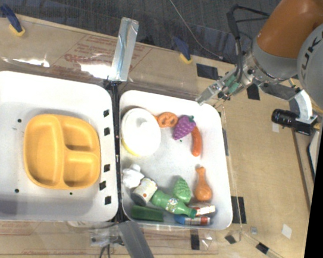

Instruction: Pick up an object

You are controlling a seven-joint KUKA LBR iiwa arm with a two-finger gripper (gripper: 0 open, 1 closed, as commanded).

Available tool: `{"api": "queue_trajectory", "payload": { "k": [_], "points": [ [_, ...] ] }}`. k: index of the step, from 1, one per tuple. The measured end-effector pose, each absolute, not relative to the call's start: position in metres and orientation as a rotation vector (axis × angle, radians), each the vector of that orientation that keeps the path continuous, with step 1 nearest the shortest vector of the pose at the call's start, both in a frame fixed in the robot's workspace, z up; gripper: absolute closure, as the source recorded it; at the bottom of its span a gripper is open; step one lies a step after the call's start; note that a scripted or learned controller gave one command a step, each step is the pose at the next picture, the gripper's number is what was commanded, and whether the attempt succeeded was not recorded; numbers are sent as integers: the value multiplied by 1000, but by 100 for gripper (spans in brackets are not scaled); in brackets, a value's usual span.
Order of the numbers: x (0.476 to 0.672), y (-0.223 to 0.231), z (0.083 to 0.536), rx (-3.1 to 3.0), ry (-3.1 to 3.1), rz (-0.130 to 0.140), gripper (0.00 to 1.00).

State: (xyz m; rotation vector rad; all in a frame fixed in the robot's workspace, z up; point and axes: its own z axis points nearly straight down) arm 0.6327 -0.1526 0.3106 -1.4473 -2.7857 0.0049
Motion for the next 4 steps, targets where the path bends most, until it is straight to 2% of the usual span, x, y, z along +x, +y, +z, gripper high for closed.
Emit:
{"api": "queue_trajectory", "payload": {
  "k": [1, 2, 3, 4],
  "points": [
    [657, -107, 284, -1481, -2759, 6, 100],
    [657, -150, 297, -1920, -2484, 6, 100],
    [657, -157, 300, -2120, -2317, 5, 100],
    [654, -137, 172, -1849, -2521, 12, 100]
  ]
}}
